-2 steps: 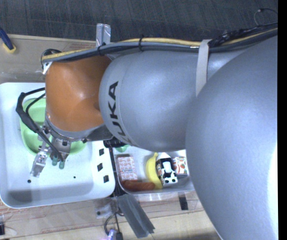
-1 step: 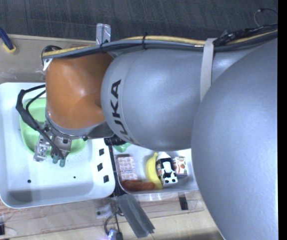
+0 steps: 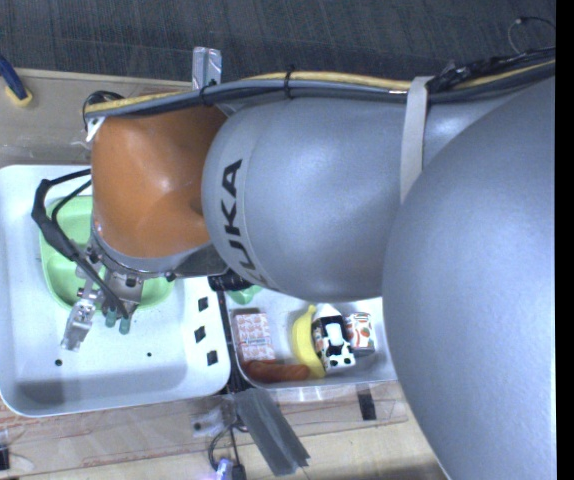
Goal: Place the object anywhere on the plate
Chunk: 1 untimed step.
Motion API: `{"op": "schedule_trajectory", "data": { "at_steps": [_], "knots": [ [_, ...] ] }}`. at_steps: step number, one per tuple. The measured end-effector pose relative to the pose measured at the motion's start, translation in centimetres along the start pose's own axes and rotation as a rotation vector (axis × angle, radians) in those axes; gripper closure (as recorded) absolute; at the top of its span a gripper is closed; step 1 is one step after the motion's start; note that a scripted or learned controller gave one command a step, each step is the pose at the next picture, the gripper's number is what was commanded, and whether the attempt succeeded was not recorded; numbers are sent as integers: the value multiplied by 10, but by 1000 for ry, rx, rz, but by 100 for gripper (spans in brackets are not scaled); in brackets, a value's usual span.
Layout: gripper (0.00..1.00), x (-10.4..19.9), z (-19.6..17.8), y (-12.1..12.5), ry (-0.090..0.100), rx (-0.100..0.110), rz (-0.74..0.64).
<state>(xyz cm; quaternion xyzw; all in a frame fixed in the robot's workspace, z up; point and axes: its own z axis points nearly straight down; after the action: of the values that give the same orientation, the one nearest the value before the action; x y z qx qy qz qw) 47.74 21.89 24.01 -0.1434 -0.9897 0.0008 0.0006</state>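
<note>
Flat green plastic plate [image 3: 59, 258] in left white bin [image 3: 17, 368], partly under arm; "KUKA" on grey arm [image 3: 229, 208]. Gripper [image 3: 102, 313] just below plate's edge, fingers apart, holding nothing.

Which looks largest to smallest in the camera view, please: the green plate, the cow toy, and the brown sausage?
1. green plate, though the arm hides much of it
2. cow toy
3. brown sausage; close to the cow toy in apparent size, so that order is unsure

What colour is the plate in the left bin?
Light green. The plate shows in the camera view, partly hidden under the arm's orange band.
</note>
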Motion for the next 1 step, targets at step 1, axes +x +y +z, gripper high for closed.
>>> {"op": "schedule_trajectory", "data": {
  "at_steps": [1],
  "knots": [
    [100, -1, -9, 1, -1, 0, -4]
  ]
}}
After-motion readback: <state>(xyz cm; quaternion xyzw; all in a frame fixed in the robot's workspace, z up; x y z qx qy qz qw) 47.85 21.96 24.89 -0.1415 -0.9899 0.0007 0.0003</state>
